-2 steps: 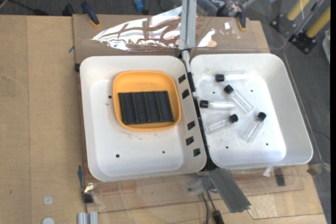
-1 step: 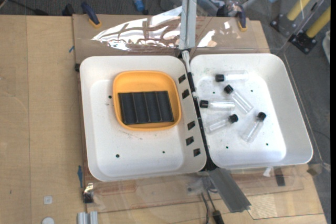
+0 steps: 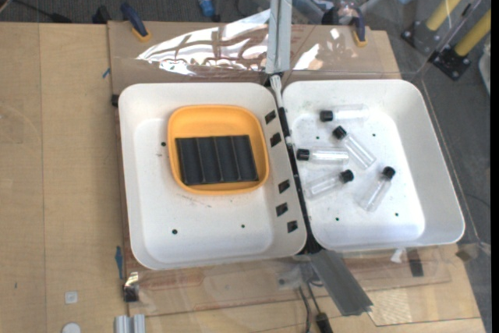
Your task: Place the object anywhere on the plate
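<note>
Camera view had the clear black-capped vials (image 3: 326, 156) scattered in the right bin (image 3: 437, 168), well apart from the orange plate (image 3: 181, 129) in the left bin (image 3: 148, 214). Pick not yet started, I'd say; next move called for grasping one vial. How the jaws stood, couldn't tell.

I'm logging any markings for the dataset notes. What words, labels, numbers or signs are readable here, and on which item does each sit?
No text can be read in this view.
Yellow plate: no markings visible.
Black ridged block on the plate: no label visible.
Clear vials with black caps: any print is too small to tell.
</note>
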